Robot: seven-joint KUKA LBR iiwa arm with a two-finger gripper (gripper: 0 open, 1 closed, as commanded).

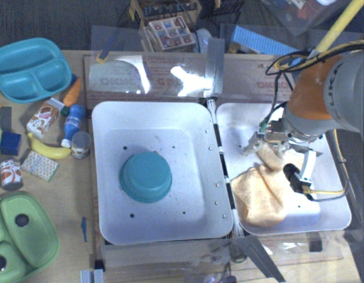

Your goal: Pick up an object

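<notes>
The tool [269, 148] is low in the right white plastic bin [335, 217], fingers spread and straddling the top edge of a soft, crumpled tan cloth [261, 196] that lies toward the bin's near left corner. Nothing looks lifted yet; closing and raising remain. A smooth teal round bowl [146, 176] sits upside down in the left bin [111, 128].

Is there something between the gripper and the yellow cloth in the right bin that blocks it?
Nothing visible blocks it. The gripper is right above the upper edge of the yellow cloth in the right bin. The cloth lies alone there; the teal bowl sits in the left bin.
</notes>
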